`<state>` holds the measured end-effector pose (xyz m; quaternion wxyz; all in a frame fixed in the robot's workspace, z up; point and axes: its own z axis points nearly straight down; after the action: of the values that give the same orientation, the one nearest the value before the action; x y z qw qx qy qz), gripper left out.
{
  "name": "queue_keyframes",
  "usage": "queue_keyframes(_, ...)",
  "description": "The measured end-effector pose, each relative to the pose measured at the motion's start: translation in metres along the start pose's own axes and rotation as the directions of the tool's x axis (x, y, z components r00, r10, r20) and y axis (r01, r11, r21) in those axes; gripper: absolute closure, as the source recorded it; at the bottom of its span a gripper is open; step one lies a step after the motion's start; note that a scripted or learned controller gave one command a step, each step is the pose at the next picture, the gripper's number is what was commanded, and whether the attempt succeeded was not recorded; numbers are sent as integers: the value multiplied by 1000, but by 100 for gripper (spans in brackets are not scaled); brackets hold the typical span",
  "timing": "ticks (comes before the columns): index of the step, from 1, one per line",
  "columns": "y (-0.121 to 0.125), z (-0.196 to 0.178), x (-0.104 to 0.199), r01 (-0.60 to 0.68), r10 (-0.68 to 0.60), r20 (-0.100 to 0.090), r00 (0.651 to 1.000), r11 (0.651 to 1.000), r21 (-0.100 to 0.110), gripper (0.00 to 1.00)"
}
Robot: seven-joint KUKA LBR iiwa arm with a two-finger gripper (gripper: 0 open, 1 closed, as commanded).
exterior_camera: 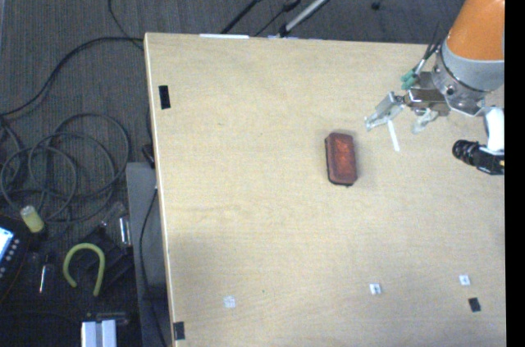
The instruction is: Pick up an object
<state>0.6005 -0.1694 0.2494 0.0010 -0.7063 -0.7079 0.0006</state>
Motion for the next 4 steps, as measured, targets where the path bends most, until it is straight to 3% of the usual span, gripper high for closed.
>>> queue_keyframes(1, 36, 96, 45, 40, -40, 1, 999, 999, 1, 0)
queue_keyframes(2, 31, 161, 42, 133, -133, 5, 991, 991, -9, 0)
queue_keyframes(3, 32, 150, 42, 133, -133, 6, 991, 991, -14, 100)
queue_keyframes(4, 32, 150, 42, 133, -133, 6, 991, 991, -13, 0)
